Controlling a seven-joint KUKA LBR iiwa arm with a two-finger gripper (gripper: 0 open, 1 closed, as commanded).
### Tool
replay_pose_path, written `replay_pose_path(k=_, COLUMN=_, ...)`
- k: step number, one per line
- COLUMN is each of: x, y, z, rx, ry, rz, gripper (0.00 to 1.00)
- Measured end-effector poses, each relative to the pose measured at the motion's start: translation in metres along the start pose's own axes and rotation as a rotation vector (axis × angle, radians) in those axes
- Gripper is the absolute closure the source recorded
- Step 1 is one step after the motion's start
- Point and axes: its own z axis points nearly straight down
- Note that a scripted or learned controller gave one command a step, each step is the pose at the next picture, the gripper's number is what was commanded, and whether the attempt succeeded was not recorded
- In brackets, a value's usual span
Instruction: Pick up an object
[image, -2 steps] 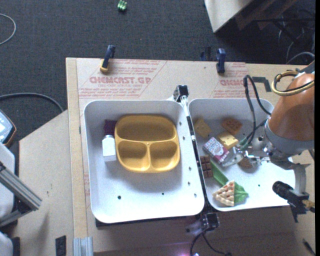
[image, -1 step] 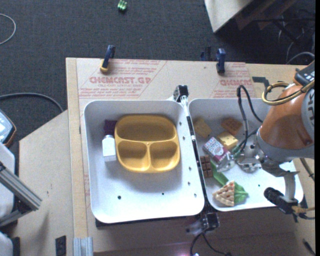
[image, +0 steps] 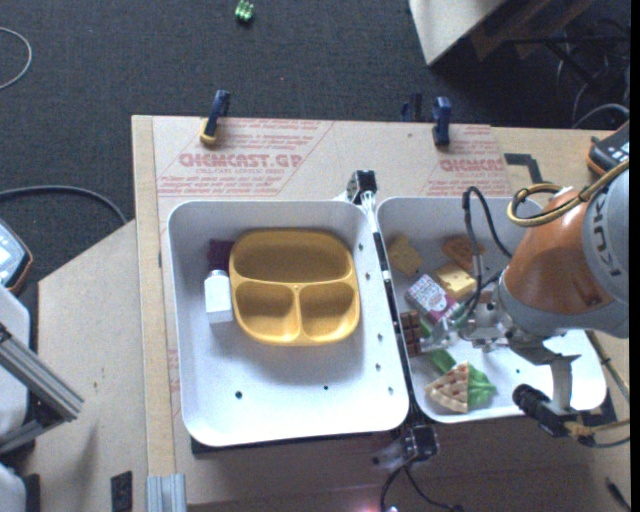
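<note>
You are looking down at the right bin (image: 590, 395), where a heap of small toy food pieces lies under the arm's wrist. Nearest the bin's front rim sits a pizza slice (image: 450, 388), with a green leafy piece (image: 481, 384) touching its right side. Behind the pizza slice, toward the divider between the two bins, a dark chocolate bar (image: 409, 333) lies lengthwise, and just behind that rests a small white-and-pink packet (image: 426, 292). A yellow cheese block (image: 456, 282) sits beside the packet, with two tan pieces, a cracker (image: 405, 256) and a cookie (image: 460, 248), further back near the bin's rear wall.

The jaws (image: 478, 322) hang low over the middle of this heap, just behind the green leafy piece, half buried under the grey and orange arm (image: 560, 275). You cannot tell whether they are apart or together, and nothing can be seen held between them.

Across the divider from the pizza slice, the left bin (image: 250, 400) holds a yellow divided tray (image: 294, 286) with three compartments. A small white bottle (image: 218, 296) lies against the tray's left edge, and a dark maroon item (image: 220, 249) peeks out just behind the bottle.

Both bins rest on the bench (image: 150, 300), its board printed with red lettering, with blue clamps (image: 441, 119) at its rear edge.
</note>
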Motion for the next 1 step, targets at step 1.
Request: replay_pose_path(k=1, x=0.0015, y=0.0021, z=-0.0128, rx=-0.008, ry=0.001, rz=-0.001, gripper=1.0)
